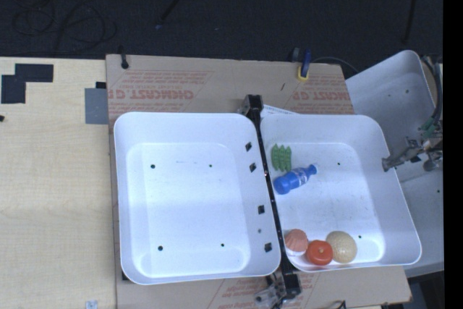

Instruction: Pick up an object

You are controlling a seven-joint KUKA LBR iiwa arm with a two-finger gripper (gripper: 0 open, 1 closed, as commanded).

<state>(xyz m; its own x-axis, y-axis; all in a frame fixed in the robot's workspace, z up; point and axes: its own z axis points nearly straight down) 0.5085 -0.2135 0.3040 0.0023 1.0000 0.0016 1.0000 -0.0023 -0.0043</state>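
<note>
The right bin point(394, 228) holds several small objects. A blue bottle point(293, 179) lies on its side near the bin's left wall, its cap pointing right. Just above it sits a green ridged piece point(281, 155). In the bin's near corner three items rest in a row: a pale peach one point(295, 240), a red round one point(319, 252) and a beige round one point(342, 246). The three touch or nearly touch each other.
The left bin point(123, 199) stands beside the right one, with a black divider strip point(264, 177) between them. Both rest on a cardboard sheet point(188, 87). A grey metal plate point(391, 94) with a bracket and cables point(419, 148) lies at the right edge.
</note>
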